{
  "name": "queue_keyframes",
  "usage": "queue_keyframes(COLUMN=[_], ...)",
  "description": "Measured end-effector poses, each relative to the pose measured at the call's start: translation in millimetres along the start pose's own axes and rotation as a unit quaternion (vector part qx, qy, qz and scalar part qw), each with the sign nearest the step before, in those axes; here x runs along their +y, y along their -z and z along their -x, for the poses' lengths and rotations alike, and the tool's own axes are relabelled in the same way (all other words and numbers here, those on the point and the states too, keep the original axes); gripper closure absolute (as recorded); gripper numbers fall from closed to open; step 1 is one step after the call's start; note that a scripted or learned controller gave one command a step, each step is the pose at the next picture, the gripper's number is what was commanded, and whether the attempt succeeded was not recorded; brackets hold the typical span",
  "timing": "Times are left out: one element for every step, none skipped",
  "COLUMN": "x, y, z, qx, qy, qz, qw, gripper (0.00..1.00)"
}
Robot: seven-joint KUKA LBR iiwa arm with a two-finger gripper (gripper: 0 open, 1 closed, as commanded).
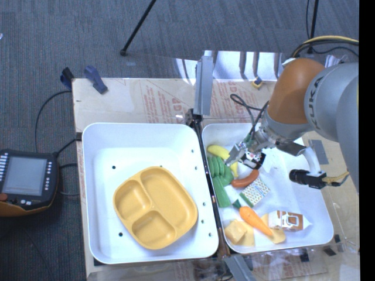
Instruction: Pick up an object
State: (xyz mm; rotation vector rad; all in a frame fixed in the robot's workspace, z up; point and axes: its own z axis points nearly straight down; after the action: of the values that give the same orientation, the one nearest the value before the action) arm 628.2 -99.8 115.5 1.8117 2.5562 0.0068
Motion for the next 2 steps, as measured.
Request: queue_keyframes(x=[21.3, 18.6], y=[-12.3, -12.7], z=[8.4, 9.8], qx=[-0.005, -0.006], qy=[-0.035, 0.019], qz=[0.006, 0.005], qw=[0.9994, 0.9998], gripper=[0.00, 0.00])
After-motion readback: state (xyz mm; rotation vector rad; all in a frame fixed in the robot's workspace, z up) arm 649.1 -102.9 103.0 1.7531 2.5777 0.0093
